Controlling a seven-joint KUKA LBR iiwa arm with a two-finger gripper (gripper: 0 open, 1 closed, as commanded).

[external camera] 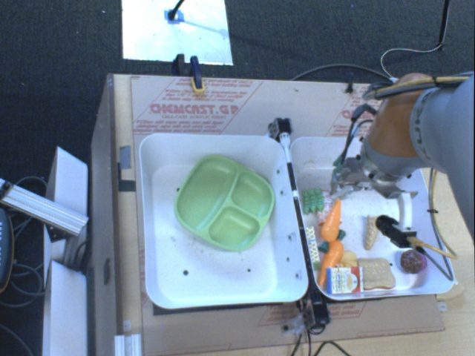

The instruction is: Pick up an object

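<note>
Hand [343,188] hovers above carrot [332,219] in right bin [312,148], grip state unclear

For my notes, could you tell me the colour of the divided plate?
Light green, clear in the camera view: plate.

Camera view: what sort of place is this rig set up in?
Likely a robotics lab test bench, not a kitchen: two white bins on a protective-papered board, toy food such as a carrot beside a green divided plate, and loose cables over dark carpet.
</note>
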